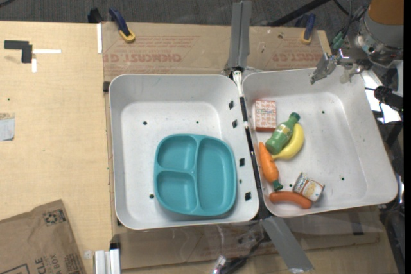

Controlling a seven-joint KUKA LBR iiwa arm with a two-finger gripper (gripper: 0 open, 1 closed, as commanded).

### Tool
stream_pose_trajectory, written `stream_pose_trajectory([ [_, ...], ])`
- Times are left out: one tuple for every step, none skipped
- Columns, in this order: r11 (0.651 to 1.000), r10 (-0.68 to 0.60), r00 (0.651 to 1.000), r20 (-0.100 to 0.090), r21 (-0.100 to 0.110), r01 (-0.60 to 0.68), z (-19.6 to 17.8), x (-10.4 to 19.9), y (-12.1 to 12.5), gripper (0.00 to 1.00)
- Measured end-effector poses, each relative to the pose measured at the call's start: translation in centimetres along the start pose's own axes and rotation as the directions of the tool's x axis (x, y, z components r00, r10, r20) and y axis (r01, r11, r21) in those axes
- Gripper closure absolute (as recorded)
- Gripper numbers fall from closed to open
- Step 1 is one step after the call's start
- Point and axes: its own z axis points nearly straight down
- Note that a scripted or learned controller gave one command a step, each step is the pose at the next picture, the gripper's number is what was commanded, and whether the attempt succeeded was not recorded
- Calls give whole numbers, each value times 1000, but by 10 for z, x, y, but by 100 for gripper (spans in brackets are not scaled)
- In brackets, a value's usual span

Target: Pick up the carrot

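Orange carrot (268,163), yellow banana (292,143), green bottle (282,134), teal plate (196,174), white bins (128,138).

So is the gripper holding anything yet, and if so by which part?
Nothing is held. The gripper hangs open over the right bin's far edge, apart from the carrot, which lies by that bin's left wall.

Brown cardboard sheet (173,48) behind the white bins: red print, upside down, not legible with certainty. Brown cardboard box (38,240), lower left corner: recycling symbol and black letters "CLE", partly cut off. Small packets' labels unreadable.
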Motion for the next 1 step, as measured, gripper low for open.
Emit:
stream_pose_trajectory([
  [946,-323,946,15,-26,324,123,37,-43,0],
])
